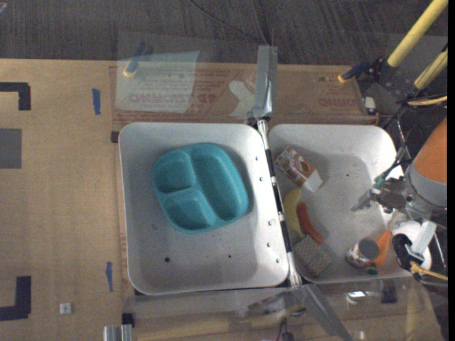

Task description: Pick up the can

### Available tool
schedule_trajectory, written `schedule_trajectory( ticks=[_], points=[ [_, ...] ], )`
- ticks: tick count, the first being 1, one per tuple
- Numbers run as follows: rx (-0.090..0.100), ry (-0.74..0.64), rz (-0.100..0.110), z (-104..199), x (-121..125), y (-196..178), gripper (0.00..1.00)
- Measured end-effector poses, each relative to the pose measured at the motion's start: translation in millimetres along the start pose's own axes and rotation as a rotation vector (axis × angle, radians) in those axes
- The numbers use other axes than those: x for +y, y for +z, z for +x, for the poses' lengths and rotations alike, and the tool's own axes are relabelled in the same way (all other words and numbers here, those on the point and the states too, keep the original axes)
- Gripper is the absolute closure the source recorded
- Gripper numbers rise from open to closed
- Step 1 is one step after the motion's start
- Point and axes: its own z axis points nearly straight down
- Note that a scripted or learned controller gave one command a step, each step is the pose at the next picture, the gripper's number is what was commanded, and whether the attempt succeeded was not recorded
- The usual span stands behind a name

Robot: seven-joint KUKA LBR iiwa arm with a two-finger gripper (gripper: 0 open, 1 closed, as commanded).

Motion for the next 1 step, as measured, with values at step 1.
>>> schedule_trajectory(
  ticks=[1],
  points=[
    [-0.003,0.007,-0.003,-3.5,0.5,-9.8,1.00]
  ],
)
